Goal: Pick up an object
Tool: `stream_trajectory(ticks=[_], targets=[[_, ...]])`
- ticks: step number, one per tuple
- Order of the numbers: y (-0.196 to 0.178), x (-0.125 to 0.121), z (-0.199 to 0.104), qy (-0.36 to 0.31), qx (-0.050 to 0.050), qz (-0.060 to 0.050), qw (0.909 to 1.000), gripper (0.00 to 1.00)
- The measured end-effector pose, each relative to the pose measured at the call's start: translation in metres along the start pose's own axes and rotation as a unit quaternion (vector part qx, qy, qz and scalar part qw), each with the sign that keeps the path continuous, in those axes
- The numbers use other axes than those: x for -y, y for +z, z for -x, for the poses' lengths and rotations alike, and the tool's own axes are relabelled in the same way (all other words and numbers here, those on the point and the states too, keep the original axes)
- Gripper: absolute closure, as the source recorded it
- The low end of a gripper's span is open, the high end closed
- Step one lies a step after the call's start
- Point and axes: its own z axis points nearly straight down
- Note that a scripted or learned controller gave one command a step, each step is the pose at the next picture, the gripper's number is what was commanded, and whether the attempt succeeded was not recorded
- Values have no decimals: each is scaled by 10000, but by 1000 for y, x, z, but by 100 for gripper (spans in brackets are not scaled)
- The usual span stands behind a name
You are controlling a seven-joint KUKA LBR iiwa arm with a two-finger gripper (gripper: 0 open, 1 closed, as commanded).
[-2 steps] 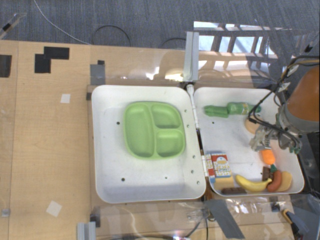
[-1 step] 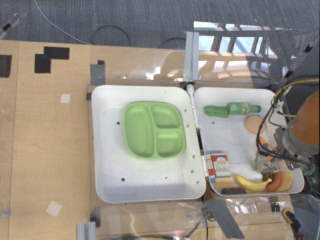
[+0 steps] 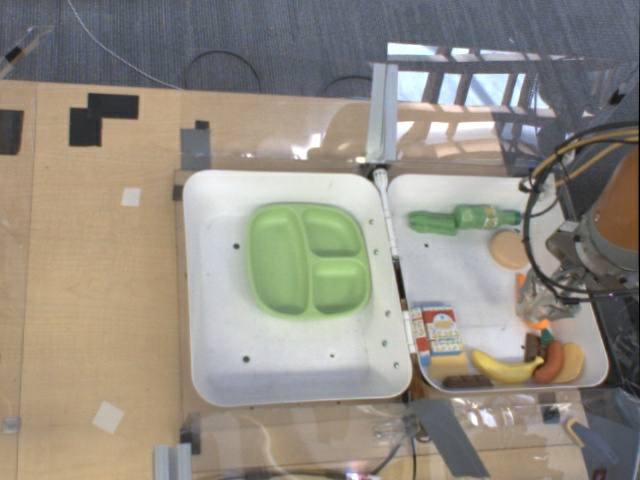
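You are looking down on two white bins. The left bin (image 3: 215,298) holds a green divided plate (image 3: 306,260). The right bin (image 3: 470,268) holds a green bottle (image 3: 462,219), a tan disc (image 3: 508,250), a small box (image 3: 438,332) and a banana (image 3: 505,368). Your gripper (image 3: 545,303) hangs low over that bin's right side, near an orange item (image 3: 541,322); whether it is apart or together cannot be told.

Two bins sit side by side on the bench (image 3: 90,298). A divided plate (image 3: 308,260) lies in the middle of the left bin (image 3: 220,368). In the right bin (image 3: 440,268), a bottle (image 3: 462,219) lies along the far side, and a small box (image 3: 438,331) sits near the front left with a banana (image 3: 505,367) just right of it.
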Motion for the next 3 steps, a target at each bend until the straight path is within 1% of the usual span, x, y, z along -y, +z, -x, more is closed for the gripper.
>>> stream_trajectory(ticks=[1,2,3], targets=[[-10,-3,-1,-1852,-3,10,9827,100],[-2,19,24,-3534,3,23,9355,100],[49,-23,-13,-4886,0,-13,8725,100]])
